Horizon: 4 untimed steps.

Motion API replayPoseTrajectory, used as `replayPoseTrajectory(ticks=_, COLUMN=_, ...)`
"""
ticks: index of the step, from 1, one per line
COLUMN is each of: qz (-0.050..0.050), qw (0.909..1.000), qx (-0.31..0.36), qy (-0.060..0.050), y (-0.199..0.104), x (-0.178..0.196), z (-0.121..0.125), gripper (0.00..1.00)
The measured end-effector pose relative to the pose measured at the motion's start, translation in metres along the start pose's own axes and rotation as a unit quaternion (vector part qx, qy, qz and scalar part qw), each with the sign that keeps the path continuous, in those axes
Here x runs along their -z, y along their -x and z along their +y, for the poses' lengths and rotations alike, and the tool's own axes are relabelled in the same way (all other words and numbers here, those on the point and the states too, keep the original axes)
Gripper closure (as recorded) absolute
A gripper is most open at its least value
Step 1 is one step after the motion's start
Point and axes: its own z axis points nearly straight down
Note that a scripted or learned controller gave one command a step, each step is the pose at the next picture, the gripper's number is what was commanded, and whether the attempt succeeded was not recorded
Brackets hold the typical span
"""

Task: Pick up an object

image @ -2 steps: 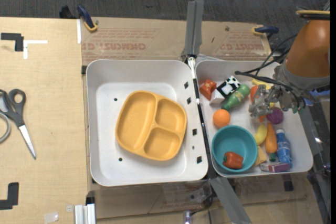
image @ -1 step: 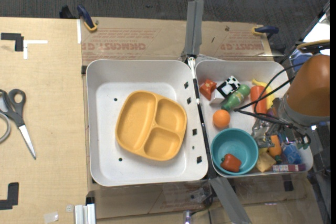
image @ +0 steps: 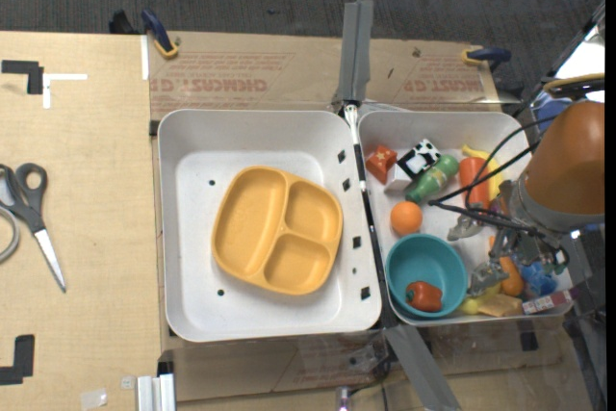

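Observation:
The right bin (image: 438, 118) holds several small toys. Among them are an orange ball (image: 406, 218), a green bottle (image: 432, 179), a black-and-white cube (image: 419, 156), a red block (image: 381, 162), an orange carrot (image: 471, 180) and a teal bowl (image: 424, 267) with a red pepper (image: 423, 295) inside. My gripper (image: 476, 251) hangs low over the bin's right half, just right of the bowl. It is open, with one grey finger (image: 468, 227) toward the back and the other near the bowl's rim. Nothing sits between them. More toys lie partly hidden under the wrist.
In the left bin (image: 183, 207) lies a yellow divided plate (image: 277, 229). A metal divider (image: 356, 53) runs between the bins. Scissors (image: 34, 217) rest on the bench at far left. Black cables (image: 486, 173) cross the right bin's back corner.

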Motion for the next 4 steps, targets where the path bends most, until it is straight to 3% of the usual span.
replayPoseTrajectory(ticks=1, qz=-0.001, qw=1.0, qx=0.002, qy=0.0, y=0.0013, x=0.009, z=0.0009, gripper=1.0)
replayPoseTrajectory(ticks=2, qz=-0.001, qw=1.0, qx=0.002, qy=0.0, y=0.0015, x=0.0091, z=0.0012, gripper=0.0)
replayPoseTrajectory(ticks=3, qz=-0.003, qw=1.0, qx=0.003, qy=-0.001, y=0.0037, x=0.0186, z=0.002, gripper=1.0)
replayPoseTrajectory(ticks=4, qz=-0.003, qw=1.0, qx=0.003, qy=0.0, y=0.0037, x=0.0186, z=0.0021, gripper=0.0)
